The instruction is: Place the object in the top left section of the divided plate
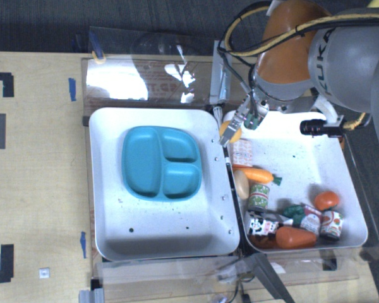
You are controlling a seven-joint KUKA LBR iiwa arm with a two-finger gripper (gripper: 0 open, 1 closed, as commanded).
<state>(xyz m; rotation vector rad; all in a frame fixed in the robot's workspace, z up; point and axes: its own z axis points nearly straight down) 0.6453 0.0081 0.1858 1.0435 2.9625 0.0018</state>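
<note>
blue divided plate (160, 163) x1, white bins (107, 188) x2, carrot (258, 175) x1

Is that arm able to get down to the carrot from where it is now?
Probably yes. The gripper hangs over the right bin's upper left corner, and the carrot lies just below it in the camera view with its top uncovered. A small card and a pale oval toy lie beside it.

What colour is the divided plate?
Light blue: the divided plate in the left bin, seen in the camera view.
</note>
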